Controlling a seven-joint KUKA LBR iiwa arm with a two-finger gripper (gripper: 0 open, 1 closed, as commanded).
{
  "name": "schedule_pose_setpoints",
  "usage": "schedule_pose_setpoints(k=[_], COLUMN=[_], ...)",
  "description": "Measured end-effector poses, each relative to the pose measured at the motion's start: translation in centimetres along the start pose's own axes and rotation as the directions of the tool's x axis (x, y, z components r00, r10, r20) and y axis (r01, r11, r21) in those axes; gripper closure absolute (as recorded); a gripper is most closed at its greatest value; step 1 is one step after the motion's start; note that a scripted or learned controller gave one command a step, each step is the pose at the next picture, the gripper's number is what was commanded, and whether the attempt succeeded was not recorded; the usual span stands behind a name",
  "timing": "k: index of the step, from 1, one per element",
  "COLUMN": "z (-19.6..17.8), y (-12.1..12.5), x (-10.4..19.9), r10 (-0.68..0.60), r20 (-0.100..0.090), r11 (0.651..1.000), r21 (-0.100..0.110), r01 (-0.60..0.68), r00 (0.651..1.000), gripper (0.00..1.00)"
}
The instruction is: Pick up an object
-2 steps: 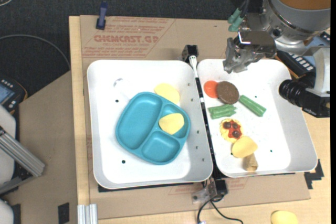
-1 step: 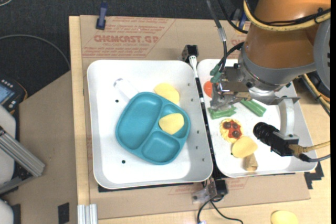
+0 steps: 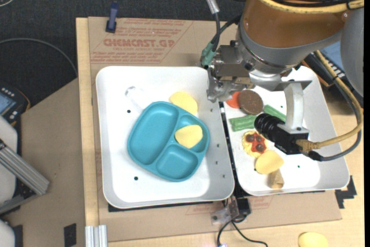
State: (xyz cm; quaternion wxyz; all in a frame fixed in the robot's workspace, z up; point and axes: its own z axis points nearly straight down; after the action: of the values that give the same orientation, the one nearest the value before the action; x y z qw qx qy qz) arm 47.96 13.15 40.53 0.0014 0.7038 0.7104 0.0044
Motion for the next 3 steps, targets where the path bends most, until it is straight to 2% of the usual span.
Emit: schedule_pose_setpoints(k=[2,3], z=[-1.7,11.7], y=[0.1,-0.4], x=[-0.4,-5.2], r10=[0.007,0.016], r20=[0.004,0.009], r11=[1.000,1.000], r21=[0.004,0.024], r01=[-0.007,-0.016], r00=[1.000,1.000], gripper=[1.00,1.00])
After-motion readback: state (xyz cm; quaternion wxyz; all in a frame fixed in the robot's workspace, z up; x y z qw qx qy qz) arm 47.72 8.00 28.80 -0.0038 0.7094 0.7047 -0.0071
